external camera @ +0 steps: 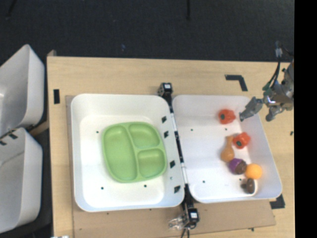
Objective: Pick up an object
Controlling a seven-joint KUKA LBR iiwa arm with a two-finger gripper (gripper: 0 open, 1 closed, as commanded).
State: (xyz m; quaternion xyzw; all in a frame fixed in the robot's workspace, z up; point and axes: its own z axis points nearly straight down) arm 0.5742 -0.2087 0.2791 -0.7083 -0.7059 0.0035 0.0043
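Observation:
The right bin (208, 182) holds several small toy foods: a red-orange piece (226, 116) near the top, another red one (241, 140) below it, a tan piece (227, 153), a purple one (237, 165), an orange ball (253, 171) and a brown piece (247, 185). My gripper (261, 110) hangs at the bin's upper right edge, open, its two grey fingers spread with nothing between them. It is to the right of the top red-orange piece and apart from it.
The left bin (89, 108) bears a green divided plate (134, 151). Black clips (173, 148) line the seam between the bins. White containers (17, 88) stand off the bench's left side. The right bin's left half is bare white floor.

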